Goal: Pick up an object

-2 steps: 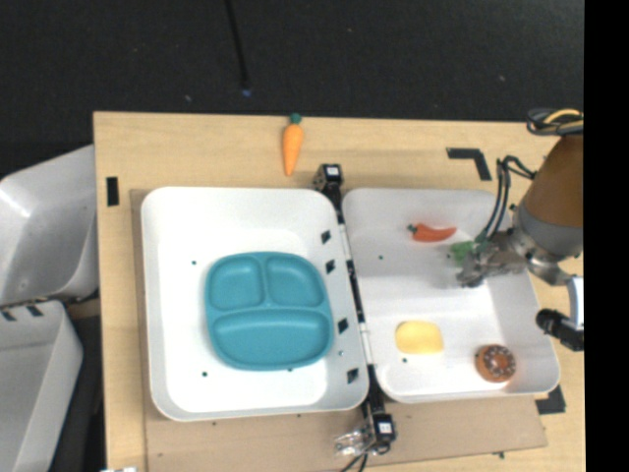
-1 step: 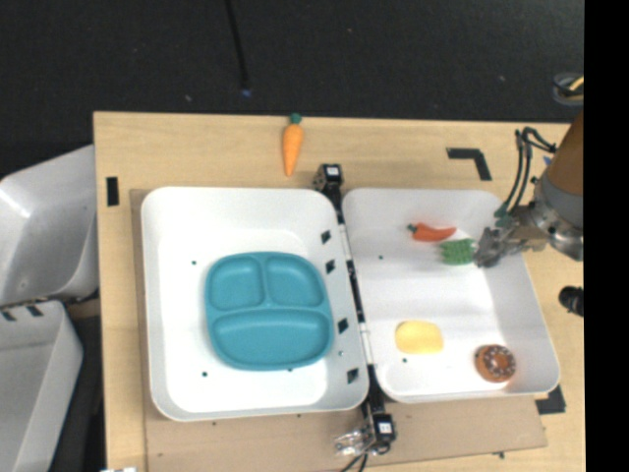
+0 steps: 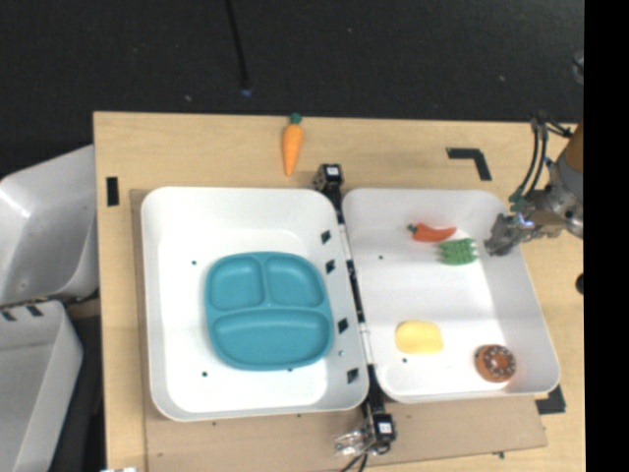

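My pincer (image 3: 501,239) hung at the right rim of the right bin (image 3: 511,293), small and blurred at the view's edge; I cannot tell how it stood, and nothing showed in its hold. My arm behind it was mostly cut off, with only cables and a bit of the wrist in sight.

Just to the pincer's left lay a green toy (image 3: 458,253), too small for me to name, and touching its upper left side a red pepper (image 3: 432,231). Below the pincer, near that bin's front wall, sat a brown doughnut (image 3: 494,362), and left of that a yellow piece (image 3: 419,337) of unclear kind.

Far to the left, the left bin (image 3: 167,264) held a teal divided plate (image 3: 266,310). Beyond both bins, up and to the left on the surface (image 3: 413,150), lay a carrot (image 3: 292,147). I could read no label or writing anywhere.
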Available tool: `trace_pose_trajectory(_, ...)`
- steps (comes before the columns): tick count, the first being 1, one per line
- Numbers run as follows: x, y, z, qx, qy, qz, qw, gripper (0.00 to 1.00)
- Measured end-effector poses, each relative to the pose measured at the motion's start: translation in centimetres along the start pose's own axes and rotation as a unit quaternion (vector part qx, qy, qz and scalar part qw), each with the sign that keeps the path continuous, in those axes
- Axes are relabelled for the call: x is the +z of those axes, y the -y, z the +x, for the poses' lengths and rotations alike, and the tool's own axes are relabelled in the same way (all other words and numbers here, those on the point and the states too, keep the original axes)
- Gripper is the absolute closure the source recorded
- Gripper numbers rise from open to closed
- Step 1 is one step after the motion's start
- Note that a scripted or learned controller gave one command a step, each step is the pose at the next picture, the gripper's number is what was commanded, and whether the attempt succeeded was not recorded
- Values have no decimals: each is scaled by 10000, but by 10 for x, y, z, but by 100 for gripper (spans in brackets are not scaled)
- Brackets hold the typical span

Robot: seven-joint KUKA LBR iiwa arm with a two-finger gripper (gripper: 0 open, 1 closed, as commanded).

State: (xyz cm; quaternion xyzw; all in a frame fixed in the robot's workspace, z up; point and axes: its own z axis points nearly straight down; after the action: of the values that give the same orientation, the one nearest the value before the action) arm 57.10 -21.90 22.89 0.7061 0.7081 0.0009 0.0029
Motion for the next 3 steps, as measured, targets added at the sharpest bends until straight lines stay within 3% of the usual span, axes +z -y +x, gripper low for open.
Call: trace_pose_trajectory(3, 16, -16, 148, -18, -23, 29, 10000, 100)
